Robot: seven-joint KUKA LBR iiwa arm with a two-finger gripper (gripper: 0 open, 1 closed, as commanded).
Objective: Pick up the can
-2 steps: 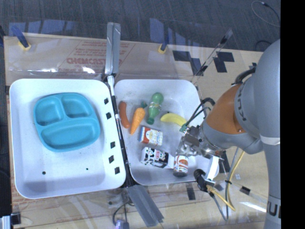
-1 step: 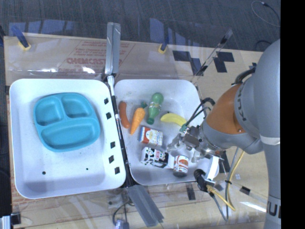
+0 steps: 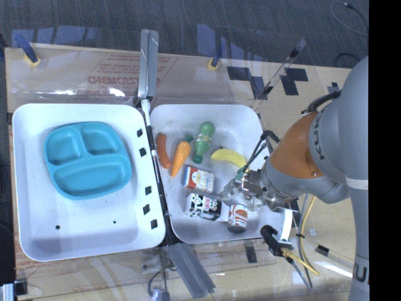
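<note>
The can (image 3: 237, 218) lies near the front edge of the right bin (image 3: 250, 121), toward its right corner, red and white, tipped on its side with its top end facing the front rim. The gripper (image 3: 245, 190) sits just above and behind it, close to touching; whether its fingers are spread or closed cannot be told from here, and nothing shows between them. Left of the can, a black-and-white carton (image 3: 203, 206) lies flat, well clear of the bin's left wall. Behind that is a small red-and-white carton (image 3: 198, 180). Farther back, a banana (image 3: 229, 158) lies just beside the wrist, with a carrot (image 3: 180, 158) and a sausage (image 3: 163, 150) side by side to the left. A green bottle (image 3: 202, 140) lies farthest back, between the carrot and the banana. The arm (image 3: 313, 155) enters from the right, its orange band over the bin's right rim. In the left bin (image 3: 25, 187), a blue divided plate (image 3: 88, 158) rests in the rear half.
</note>
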